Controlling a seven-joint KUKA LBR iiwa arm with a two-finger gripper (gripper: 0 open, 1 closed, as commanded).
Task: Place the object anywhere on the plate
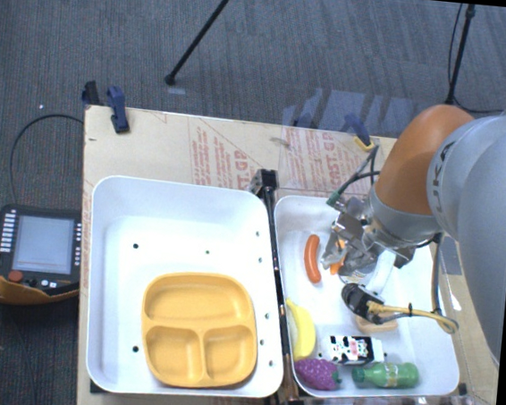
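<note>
Camera view is showing me working over the right bin [453, 353], with the plate [201, 330] lying in the left bin [117, 210]. I am hanging my gripper [345, 247] just right of the sausage [314, 257], which is lying well right of the plate, across the wall between the bins. Whether my gripper is open or closed I cannot tell; my wrist is covering it.

I am judging the sausage to be my target, since it lies nearest. It is looking like a light, stiff plastic toy, smooth and rounded, so it is likely to roll or squirt out of a pinch. I am reckoning on taking it across its middle, over the narrow width.

Nearer the plate, the banana [302, 329] is lying against the wall, with the grapes [319, 373], a small carton [352, 347] and a green bottle [388, 374] beyond it.
</note>
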